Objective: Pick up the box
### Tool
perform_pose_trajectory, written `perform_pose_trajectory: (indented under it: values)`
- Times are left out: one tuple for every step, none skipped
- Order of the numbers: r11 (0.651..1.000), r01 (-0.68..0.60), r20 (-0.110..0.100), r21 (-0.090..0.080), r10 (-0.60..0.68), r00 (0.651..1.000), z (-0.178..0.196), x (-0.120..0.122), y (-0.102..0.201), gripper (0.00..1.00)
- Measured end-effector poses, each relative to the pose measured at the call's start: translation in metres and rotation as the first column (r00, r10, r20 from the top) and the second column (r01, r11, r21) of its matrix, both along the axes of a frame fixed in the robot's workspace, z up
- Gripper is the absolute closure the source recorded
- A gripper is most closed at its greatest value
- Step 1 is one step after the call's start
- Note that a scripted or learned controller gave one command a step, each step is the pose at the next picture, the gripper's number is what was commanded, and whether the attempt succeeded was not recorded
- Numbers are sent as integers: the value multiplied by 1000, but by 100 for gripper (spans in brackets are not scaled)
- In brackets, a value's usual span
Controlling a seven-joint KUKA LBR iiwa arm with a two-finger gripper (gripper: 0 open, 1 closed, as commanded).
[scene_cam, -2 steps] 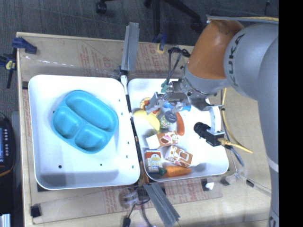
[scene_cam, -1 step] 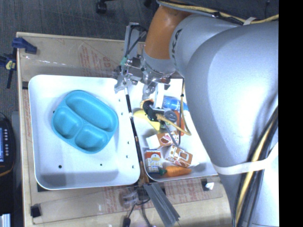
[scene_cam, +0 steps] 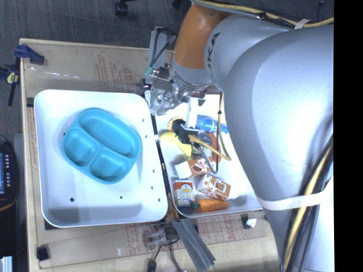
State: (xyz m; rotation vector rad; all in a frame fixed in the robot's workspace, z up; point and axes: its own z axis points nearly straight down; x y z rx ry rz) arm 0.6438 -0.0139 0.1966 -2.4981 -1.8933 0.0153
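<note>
Several small printed boxes lie toward the front of the right bin (scene_cam: 245, 202): a red and white box (scene_cam: 213, 187), an orange and white box (scene_cam: 182, 192) at the front left, and a smaller one (scene_cam: 198, 166) behind them. My gripper (scene_cam: 163, 102) hangs over the back left corner of the right bin, by the wall between the two bins, well behind the boxes. Nothing shows between its fingers. The large grey arm hides the right part of this bin.
An orange carrot (scene_cam: 212, 205) lies along the right bin's front wall. A yellow banana (scene_cam: 172, 136) and a blue and white packet (scene_cam: 207, 122) lie just below the gripper. The left bin (scene_cam: 51, 203) holds a blue divided plate (scene_cam: 102, 144).
</note>
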Motion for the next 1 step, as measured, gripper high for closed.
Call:
perform_pose_trajectory:
  values:
    - [862, -507, 7, 2, 507, 862, 33, -44, -1, 100]
